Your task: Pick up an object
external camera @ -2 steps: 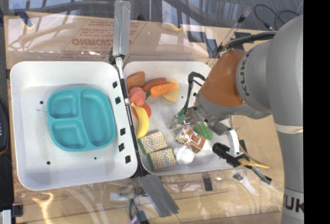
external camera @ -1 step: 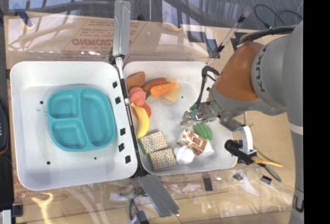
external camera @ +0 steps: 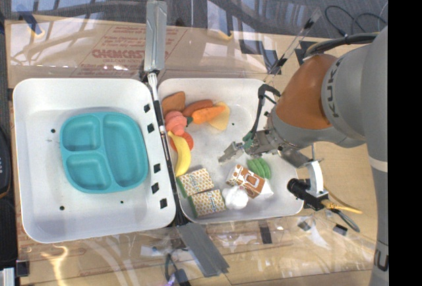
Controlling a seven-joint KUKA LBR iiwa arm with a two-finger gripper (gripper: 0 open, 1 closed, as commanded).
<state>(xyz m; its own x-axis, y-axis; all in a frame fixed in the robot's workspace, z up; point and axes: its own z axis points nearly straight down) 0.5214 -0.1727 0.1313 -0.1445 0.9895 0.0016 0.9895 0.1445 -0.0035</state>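
Jaws [external camera: 232, 149] over right bin [external camera: 277, 90] — two crackers [external camera: 197, 180] | one banana [external camera: 181, 154]

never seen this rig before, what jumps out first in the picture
The big grey arm with its orange band reaches in from the right, its hand low over the right bin. That bin holds bright toy food along its left side, including a carrot and a banana. A teal divided tray sits in the left bin.

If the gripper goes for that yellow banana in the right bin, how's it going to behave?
The banana looks like smooth, glossy toy plastic, so probably light, stiff and somewhat slippery. Its curved shape may pivot when pushed. It lies against the bin's left wall beside other toy food, so fingers likely have little room.
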